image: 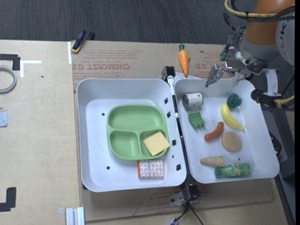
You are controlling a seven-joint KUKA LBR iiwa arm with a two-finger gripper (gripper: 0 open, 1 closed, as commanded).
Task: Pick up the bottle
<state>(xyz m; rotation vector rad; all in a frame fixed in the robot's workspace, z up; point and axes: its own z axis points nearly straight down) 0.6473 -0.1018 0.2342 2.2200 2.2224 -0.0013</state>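
Gripper [224, 74] hangs over the far rim of the right bin [267, 139], fingers parted a little with nothing between them. I note the bottle [233, 170] lies well apart from it, on its side against the near wall of that same bin, green, with its long axis running along the wall.

Working outward from the gripper, within the right bin: a can [192, 100] sits nearest, then broccoli [234, 101] and a banana [231, 117]. Further toward the bottle come a sausage [214, 131] and a round bun [231, 142]. A cone [212, 161] lies just beside the bottle, on the side away from the wall.

My judgement: the step in hand is the approach. I would carry the arm high across the bin so it clears the banana and bun, then turn the wrist so the fingers straddle the bottle across its narrow width. Descent should be over the bottle's middle. The risks I see are one finger fouling the wall and the other nudging the cone; a round body may also roll away under an off-centre closure.
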